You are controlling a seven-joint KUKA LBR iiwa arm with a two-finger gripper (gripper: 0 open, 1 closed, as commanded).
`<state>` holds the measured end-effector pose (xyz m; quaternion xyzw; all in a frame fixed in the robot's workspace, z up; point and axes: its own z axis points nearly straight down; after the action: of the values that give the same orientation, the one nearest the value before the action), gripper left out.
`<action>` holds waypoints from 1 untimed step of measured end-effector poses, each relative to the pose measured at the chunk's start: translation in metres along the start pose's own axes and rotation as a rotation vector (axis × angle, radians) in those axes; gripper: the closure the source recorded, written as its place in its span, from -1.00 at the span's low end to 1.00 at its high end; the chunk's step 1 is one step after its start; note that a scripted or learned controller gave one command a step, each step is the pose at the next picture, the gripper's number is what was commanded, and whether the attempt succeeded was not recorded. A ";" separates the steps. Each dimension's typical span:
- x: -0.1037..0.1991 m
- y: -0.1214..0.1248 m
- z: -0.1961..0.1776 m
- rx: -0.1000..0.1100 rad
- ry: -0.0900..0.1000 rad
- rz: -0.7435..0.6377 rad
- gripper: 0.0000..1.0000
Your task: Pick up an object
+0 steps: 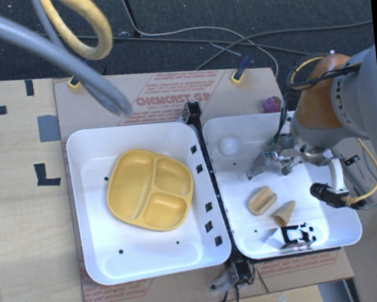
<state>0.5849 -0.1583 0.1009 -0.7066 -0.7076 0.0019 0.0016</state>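
My gripper (265, 163) hangs over the middle of the right bin (338, 232), reaching in from the right below the orange band of the arm. Nothing shows in its grasp. A white ball (229, 145) lies just to its upper left, apart from it. A tan bread-like piece (262, 200) lies below the gripper, and a small tan cone (284, 212) sits beside that piece to the lower right. A black-and-white marked piece (295, 235) rests near the bin's front wall.
The left bin (89, 191) holds a yellow divided plate (150, 188). A black divider with clips (209, 185) runs between the bins. A small purple thing (272, 104) lies behind the right bin. A grey hose (64, 53) and cables cross the back.
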 end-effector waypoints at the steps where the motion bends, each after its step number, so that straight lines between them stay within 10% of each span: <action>1: 0.000 0.000 0.016 -0.004 -0.001 -0.001 -1.00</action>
<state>0.5851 -0.1578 0.0846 -0.7064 -0.7078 0.0010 -0.0002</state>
